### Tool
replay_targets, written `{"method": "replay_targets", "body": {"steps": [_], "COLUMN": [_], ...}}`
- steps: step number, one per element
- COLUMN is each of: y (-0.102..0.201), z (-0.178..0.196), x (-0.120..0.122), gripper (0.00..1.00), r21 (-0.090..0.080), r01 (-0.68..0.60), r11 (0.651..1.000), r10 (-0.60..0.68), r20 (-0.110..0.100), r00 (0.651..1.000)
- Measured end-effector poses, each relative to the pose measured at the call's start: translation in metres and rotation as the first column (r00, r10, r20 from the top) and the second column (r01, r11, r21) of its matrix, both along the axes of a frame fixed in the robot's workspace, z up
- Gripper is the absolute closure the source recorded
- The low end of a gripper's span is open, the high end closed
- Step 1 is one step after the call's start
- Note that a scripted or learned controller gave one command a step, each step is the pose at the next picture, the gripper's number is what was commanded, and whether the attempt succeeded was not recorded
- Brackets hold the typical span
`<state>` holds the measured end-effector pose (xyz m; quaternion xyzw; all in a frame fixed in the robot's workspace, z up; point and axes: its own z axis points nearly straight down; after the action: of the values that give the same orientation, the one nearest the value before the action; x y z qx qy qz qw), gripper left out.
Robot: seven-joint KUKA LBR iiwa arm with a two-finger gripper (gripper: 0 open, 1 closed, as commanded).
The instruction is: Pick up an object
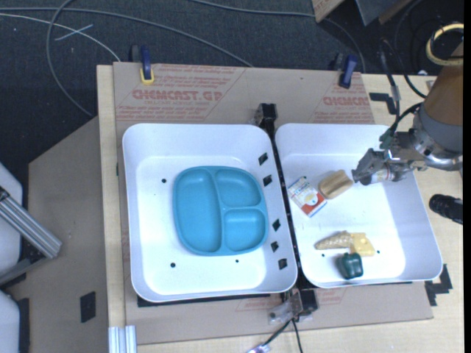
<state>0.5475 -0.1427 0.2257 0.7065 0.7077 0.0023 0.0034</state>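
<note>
Two white bins side by side: left bin (140, 197) with one blue divided plate (219, 210) at its centre, right bin (412, 226) with four small things. Gripper (366, 173) at 1 o'clock in right bin; open or clenched, cannot tell. One tan block (335, 184) touching its tip, one carton (307, 195) at 9, one yellow piece (342, 241) and one green object (350, 265) at 6

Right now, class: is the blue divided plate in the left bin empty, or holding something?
Empty. The blue divided plate lies flat in the left bin, and all three compartments show bare blue.
</note>
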Motion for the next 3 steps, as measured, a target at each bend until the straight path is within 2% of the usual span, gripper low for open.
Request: {"method": "replay_targets", "body": {"steps": [1,2,3], "y": [0.000,0.057,0.118], "z": [0.044,0.031,0.027], "x": [0.001,0.008,0.023], "gripper": [1.00,1.00,1.00], "r21": [0.000,0.005,0.003], "r01": [0.000,-0.005,-0.005], "r11": [1.000,1.000,1.000], "r10": [0.000,0.005,0.005], "r20": [-0.002,-0.010,-0.007], "r00": [1.000,1.000,1.000]}}
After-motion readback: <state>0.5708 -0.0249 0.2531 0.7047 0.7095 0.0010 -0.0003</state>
